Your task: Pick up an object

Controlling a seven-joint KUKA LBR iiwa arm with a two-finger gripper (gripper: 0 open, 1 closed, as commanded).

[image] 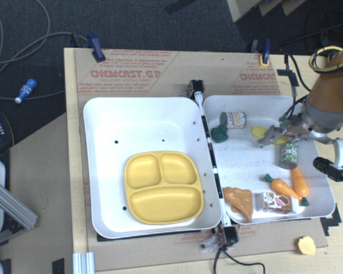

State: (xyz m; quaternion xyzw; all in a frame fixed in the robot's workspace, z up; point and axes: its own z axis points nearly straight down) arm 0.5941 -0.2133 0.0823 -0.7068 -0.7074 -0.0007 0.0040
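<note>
The surface [160, 73] stretches wide to the left of my claw, carrying two white bins side by side. The left bin [108, 130] sits well away from my claw and holds a yellow divided plate [163, 187]. The right bin [240, 158] lies under my claw, and every loose piece is in it.

My claw [272, 136] hangs low over the upper middle of that bin, its grey fingers pointing left. I cannot tell how far apart they stand, and I see nothing held between them.

The thing my coming move turns on, I judge, is the small yellow object [259, 132]: it lies touching or just beside my fingertips on their left, a rounded lump with no clear long axis. A green-labelled can [288, 154] lies just below my claw. Two orange carrots [291, 186] lie further below, slanting down to the right. A small jar [236, 119] and a dark green piece [219, 133] lie farther left.
</note>
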